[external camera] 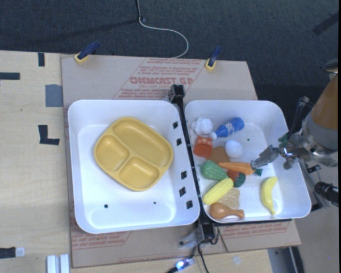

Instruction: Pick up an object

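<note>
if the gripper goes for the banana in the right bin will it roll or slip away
The banana looks like smooth moulded plastic, so it is probably light and stiff, and may slip between narrow fingers. Its curved shape lying flat on the bin floor suggests it would pivot or slide rather than roll. It lies apart from the other toys, near the gripper.

Red printing runs across the brown cardboard sheet point(159, 78) that lies under the two white bins, just behind their far rims. The largest line seems to read "CHEMCAST GP", though the letters are small and skewed by the slant of the view, so the reading is not certain. Smaller red lines stand above it and are too fine to make out. More red print shows on the cardboard's near edge, also unreadable.
</note>
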`<state>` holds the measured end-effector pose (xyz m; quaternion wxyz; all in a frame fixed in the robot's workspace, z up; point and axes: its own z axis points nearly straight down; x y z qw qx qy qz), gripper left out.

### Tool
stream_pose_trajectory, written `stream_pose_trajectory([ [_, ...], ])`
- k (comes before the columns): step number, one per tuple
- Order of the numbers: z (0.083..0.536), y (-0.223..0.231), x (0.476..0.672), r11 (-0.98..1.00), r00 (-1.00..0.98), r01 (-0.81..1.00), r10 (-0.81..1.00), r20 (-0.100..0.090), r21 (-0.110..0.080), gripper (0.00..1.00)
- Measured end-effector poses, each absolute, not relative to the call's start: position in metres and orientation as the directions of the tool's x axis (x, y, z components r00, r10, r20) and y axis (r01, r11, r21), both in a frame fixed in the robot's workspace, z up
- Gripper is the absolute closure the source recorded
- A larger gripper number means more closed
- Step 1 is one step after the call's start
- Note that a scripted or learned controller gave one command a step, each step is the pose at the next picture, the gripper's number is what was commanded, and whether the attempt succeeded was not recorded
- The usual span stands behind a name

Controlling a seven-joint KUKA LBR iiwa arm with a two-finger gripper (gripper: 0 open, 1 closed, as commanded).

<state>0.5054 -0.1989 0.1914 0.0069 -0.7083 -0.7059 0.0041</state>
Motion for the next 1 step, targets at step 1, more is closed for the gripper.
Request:
stream_pose_trajectory([
  [1, 0.1986, -0.1988, 0.5086, 0.001, -0.001, 1.000, 1.000, 0.001, -0.002, 0.00],
])
